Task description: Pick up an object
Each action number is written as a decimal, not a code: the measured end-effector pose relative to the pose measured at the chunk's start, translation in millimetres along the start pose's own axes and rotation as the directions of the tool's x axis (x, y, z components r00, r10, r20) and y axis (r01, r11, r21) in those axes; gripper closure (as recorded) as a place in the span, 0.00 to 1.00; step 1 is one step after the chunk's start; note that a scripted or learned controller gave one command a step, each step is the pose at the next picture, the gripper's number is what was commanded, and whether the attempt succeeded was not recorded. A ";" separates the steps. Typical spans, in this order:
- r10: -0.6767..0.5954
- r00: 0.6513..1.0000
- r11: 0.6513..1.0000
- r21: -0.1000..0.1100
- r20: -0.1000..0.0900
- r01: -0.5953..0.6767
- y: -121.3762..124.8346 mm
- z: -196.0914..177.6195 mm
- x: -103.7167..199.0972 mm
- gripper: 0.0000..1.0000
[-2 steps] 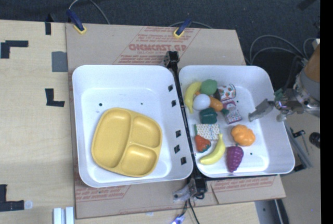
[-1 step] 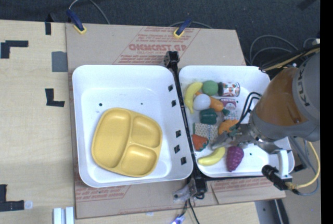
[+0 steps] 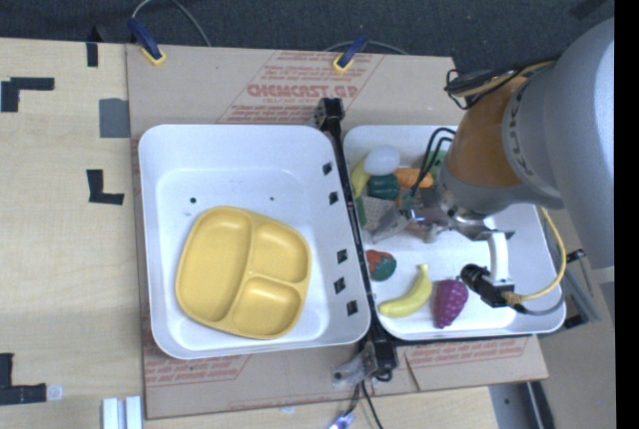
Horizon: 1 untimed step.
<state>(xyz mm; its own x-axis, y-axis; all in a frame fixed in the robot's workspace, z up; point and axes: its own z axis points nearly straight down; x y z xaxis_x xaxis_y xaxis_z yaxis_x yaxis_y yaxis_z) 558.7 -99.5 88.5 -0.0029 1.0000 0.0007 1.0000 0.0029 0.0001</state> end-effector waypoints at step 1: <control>0.001 1.000 1.000 0.002 0.001 -0.001 59.9 -4.9 -1.0 0.00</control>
<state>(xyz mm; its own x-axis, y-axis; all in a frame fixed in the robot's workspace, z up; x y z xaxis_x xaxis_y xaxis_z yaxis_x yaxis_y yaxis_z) 618.6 -100.4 93.3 -0.0018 1.0000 -0.0007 1.0000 0.0018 -0.0024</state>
